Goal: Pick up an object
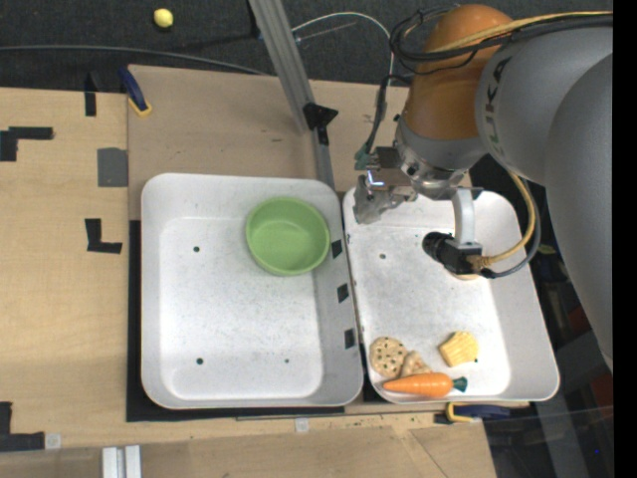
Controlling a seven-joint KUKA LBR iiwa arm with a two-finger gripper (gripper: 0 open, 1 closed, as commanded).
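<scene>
While over the right bin (pixel 518 297), end effector (pixel 376 205).

Green bowl (pixel 288 235) in left bin (pixel 169 297); carrot (pixel 423 385), cracker (pixel 386 355) in right bin (pixel 523 352).

Even, fairly bright light falls from above, and shadows are soft and short. The two white bins (pixel 159 267) verge on washing out, with faint speckle still readable. The orange band (pixel 453 63) at 1 o'clock carries a mild sheen. The top strip beyond the bench (pixel 60 267) lies dark. Focus is slightly soft throughout, with light grain.
</scene>
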